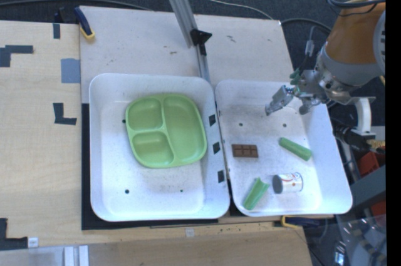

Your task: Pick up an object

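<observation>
While nothing is sitting between its fingers, the pincer (289, 100) is hanging spread open above the right bin (326, 133), near its far wall, so the pick is looking barely begun. Across the desk (37, 102), the left bin (106, 189) is carrying a green divided plate (166, 131). Possible targets are lying well apart: a green stick (295, 149), a brown block (245, 151), a green wedge (255, 194) and a small cup (288, 183) near the front rim, leaving open floor around each.
</observation>
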Available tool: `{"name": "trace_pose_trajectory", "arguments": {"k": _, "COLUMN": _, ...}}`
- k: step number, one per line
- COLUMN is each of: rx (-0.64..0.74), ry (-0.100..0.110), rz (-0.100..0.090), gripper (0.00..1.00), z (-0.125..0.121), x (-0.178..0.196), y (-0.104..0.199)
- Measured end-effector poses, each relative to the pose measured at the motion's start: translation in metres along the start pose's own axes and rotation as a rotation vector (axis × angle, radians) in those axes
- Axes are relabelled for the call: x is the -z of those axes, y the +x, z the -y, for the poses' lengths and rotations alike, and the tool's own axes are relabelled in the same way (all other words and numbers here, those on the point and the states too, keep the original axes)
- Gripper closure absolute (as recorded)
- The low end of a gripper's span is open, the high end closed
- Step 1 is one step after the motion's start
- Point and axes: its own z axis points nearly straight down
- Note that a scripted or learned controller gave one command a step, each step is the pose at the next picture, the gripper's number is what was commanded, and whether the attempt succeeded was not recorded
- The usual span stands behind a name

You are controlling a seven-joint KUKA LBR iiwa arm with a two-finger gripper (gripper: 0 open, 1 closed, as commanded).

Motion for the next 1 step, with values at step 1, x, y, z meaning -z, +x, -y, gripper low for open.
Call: {"name": "trace_pose_trajectory", "arguments": {"k": 1, "rx": 0.000, "ry": 0.000, "rz": 0.000, "gripper": 0.00, "z": 0.0000, "x": 0.0001, "y": -0.0001}}
